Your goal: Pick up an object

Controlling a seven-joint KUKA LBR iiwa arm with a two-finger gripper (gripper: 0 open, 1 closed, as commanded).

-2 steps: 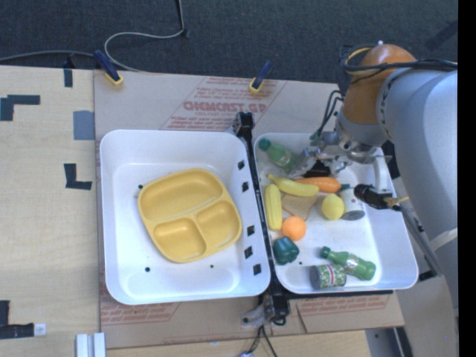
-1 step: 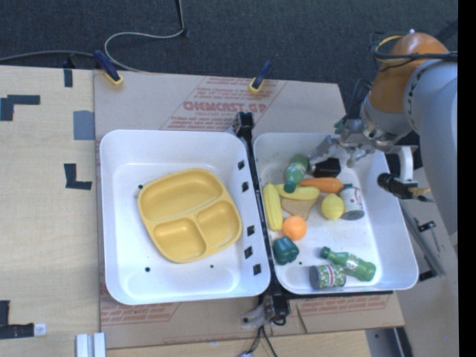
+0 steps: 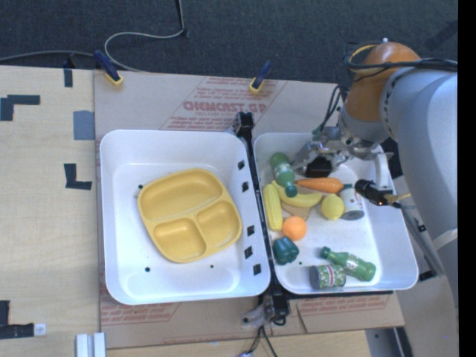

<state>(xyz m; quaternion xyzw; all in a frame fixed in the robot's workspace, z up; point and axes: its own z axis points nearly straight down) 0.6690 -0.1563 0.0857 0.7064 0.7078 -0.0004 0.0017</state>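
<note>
- The pincer (image 3: 325, 157) hangs low over the far part of the right bin (image 3: 394, 262); whether it is clenched or released, I cannot tell.
- Just below it lies a carrot (image 3: 321, 186), with a green bottle (image 3: 283, 172), banana (image 3: 296, 196), corn cob (image 3: 273, 207), lemon (image 3: 332, 207) and orange (image 3: 294, 228) close around.
- Farther off, near that bin's front wall, lie a can (image 3: 327, 277) and a second green bottle (image 3: 350, 262).
- Well to its left, the left bin (image 3: 119, 199) holds a yellow divided plate (image 3: 189, 213).

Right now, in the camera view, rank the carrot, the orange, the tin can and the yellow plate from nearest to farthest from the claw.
1. Carrot, just below the claw.
2. Orange, mid right bin.
3. Tin can, front of right bin.
4. Yellow plate, left bin.
</note>
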